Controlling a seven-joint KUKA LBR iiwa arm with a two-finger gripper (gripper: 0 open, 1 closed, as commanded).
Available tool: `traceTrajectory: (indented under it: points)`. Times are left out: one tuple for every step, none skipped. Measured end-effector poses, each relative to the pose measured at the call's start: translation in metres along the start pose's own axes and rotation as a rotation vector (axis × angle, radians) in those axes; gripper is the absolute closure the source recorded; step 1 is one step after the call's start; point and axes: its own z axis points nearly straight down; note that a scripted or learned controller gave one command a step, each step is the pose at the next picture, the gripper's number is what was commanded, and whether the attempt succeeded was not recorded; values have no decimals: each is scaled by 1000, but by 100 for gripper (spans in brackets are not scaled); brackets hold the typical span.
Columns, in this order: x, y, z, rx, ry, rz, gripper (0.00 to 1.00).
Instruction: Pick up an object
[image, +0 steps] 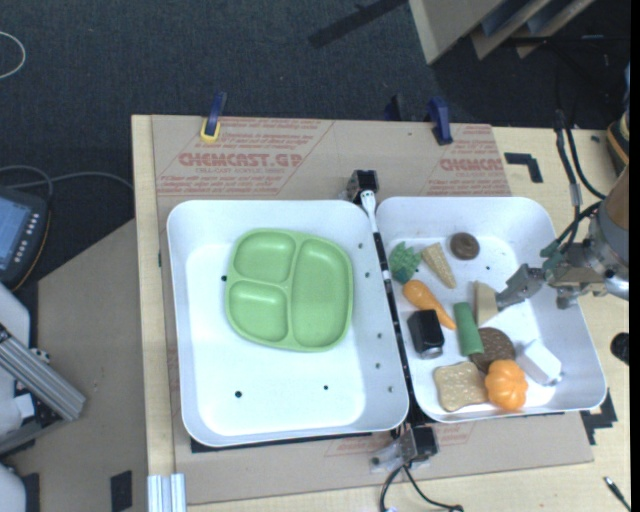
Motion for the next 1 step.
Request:
traceTrajectory:
  points:
    - [0,2,-6,-12,-3,-3,0]
